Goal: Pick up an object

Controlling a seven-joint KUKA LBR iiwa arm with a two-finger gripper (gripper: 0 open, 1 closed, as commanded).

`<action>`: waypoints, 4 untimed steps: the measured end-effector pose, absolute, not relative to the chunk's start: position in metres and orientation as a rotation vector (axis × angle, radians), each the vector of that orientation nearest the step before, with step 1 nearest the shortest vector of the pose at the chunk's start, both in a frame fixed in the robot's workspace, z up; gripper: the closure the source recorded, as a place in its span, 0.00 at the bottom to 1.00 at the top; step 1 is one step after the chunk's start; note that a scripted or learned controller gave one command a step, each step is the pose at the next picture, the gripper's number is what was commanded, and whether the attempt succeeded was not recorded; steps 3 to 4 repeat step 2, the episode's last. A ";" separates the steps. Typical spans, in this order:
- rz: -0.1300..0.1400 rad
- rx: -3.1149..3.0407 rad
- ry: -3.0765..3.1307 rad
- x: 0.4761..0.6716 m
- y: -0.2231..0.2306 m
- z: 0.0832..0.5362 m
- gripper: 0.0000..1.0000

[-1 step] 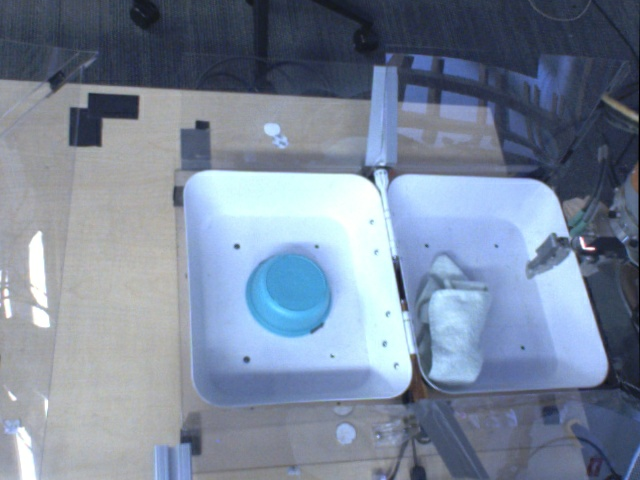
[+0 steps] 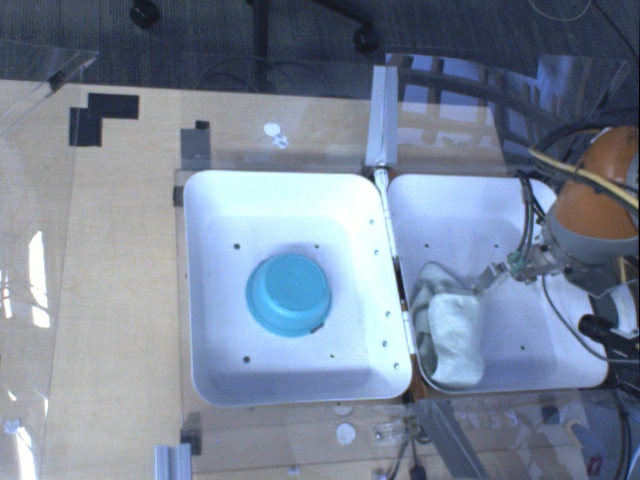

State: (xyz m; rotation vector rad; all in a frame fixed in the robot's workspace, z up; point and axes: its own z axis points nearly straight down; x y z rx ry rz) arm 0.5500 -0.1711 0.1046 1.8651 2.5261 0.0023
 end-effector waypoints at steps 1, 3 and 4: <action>0.007 1.860 2.523 0.552 -0.170 0.116 1.00; 0.004 1.910 2.485 0.564 -0.205 0.275 1.00; 0.004 1.910 2.485 0.564 -0.205 0.275 1.00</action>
